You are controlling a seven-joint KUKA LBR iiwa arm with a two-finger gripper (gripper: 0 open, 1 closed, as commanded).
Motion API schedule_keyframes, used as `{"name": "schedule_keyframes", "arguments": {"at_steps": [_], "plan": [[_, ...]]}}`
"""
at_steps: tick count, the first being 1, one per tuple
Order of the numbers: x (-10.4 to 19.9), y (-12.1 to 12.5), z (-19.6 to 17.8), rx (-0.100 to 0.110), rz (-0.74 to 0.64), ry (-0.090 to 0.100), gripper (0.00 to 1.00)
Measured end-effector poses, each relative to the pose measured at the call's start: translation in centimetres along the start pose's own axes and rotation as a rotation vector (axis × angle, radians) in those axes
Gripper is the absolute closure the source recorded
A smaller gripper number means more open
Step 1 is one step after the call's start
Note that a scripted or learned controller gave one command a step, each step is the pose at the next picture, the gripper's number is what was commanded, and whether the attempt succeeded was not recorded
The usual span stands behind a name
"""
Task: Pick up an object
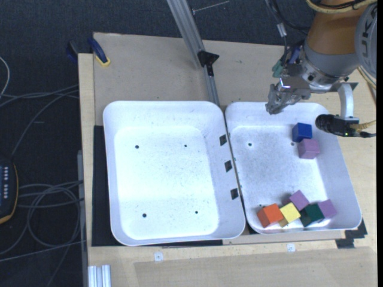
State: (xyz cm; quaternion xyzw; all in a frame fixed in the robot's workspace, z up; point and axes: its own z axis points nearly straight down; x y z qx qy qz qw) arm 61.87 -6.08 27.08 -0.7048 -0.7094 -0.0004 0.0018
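Hovering over the right white plastic bin's (338,160) far rim, the grey two-finger gripper (275,105) (finger spread impossible to judge) should drop squarely over the small blue cube (302,131) nearby, avoiding its lilac neighbour (309,149).

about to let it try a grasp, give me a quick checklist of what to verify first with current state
1. Gripper above the right white bin, at its far rim: ok.
2. Nothing held between its fingers: cannot tell.
3. Small blue cube and pale purple cube touching, so a clean single grasp: not ok.
4. Gripper lined up over a cube: not ok, it sits left of the blue one.
5. Orange cube, yellow cube and neighbours packed at the near rim: not ok.
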Motion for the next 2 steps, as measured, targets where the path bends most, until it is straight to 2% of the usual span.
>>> {"name": "schedule_keyframes", "arguments": {"at_steps": [1, 2], "plan": [[6.2, 0.1, 1.2, 0.001, -0.001, 0.0, 1.0], [11.8, -0.3, 0.6, -0.003, -0.001, 0.0, 1.0]]}}
